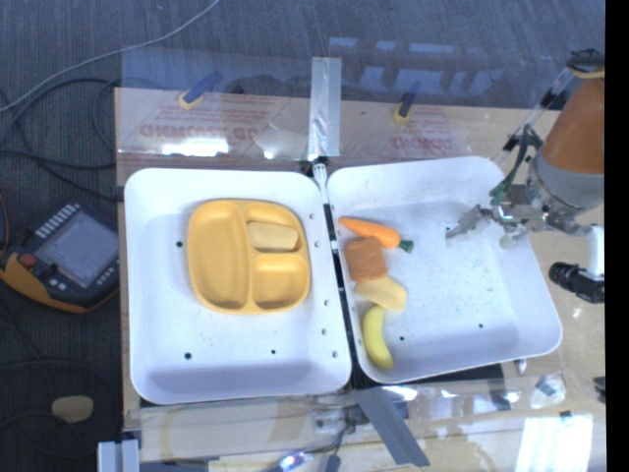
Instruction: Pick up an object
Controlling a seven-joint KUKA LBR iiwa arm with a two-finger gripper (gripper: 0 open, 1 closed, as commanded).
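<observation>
Gripper (472, 221) fingers look spread with nothing between them; I'd pinch the light, slippery-looking toy carrot (371, 230) mid-body, across its width.

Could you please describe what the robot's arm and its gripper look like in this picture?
The arm is grey with a broad orange band above the wrist. Its gripper is a slim grey metal piece with two thin fingers, joined to a cluttered wrist block with small green parts.

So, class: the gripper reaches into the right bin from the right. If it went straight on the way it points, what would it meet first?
The gripper points left and slightly down-frame, probably toward the carrot's green end. Its height above the right bin is unclear, so it might pass over.
</observation>
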